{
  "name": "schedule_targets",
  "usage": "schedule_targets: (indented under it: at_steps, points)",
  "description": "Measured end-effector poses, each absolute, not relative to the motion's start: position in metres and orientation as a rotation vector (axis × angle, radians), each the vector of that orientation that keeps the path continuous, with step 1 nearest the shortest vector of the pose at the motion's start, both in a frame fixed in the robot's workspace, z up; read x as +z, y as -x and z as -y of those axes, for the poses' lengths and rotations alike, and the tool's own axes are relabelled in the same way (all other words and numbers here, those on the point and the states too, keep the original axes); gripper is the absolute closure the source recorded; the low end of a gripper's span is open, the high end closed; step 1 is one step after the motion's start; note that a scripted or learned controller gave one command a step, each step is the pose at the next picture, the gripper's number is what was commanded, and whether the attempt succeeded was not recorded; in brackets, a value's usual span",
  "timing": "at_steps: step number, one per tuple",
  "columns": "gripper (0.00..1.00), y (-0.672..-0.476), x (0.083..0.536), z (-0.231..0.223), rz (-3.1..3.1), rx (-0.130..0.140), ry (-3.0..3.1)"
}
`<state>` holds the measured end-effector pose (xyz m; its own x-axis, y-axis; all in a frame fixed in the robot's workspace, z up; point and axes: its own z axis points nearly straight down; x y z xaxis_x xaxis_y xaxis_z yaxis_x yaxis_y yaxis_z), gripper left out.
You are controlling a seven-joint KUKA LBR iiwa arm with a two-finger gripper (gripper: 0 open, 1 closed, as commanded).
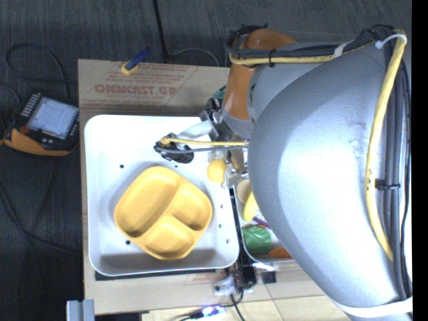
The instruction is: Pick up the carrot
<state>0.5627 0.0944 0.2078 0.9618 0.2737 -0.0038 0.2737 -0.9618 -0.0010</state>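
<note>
A sliver of orange (281,252), possibly the carrot, shows in the right bin near its front edge, just right of a green object; the arm hides most of it. My gripper (226,160) hangs over the wall between the two bins, toward the back, well behind the orange sliver. A small pale yellow round thing (215,171) sits right beside the gripper, at the left bin's right edge.
A large yellow pepper-shaped object (162,210) fills the middle of the left bin (100,179). A green object (256,238) and a yellow one (245,202) lie in the right bin's left part. The arm's grey body (328,172) covers most of the right bin.
</note>
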Motion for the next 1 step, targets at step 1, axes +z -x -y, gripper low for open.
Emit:
schedule_targets:
  at_steps: [1]
  points:
    - [1.0,-0.5618,0.3078,-0.1081,0.324,0.002,3.125]
